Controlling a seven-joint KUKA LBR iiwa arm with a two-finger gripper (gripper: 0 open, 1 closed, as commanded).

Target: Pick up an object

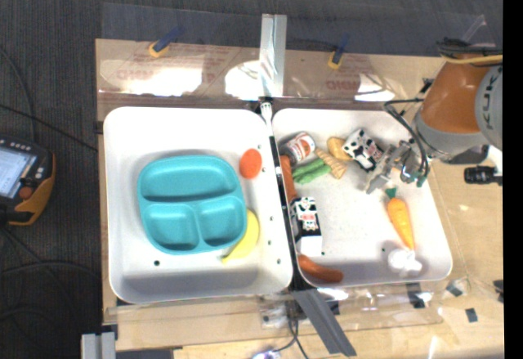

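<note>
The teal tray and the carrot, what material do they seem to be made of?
The teal tray looks like moulded plastic with a smooth, slightly matte finish: one even colour, rounded compartment walls, soft highlights. The carrot seems a plastic or rubber toy: uniform bright orange, smooth surface, a small green top. The view is too coarse to tell hard from soft.

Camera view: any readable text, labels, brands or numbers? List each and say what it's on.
None can be read for certain.
Clear sheet behind the bins: reddish print, blurred.
Can: label too small.
Carton: cow-patch pattern, any text too small.
Handheld screen: lit, unreadable.
Arm: dark letters, cut off.
</note>
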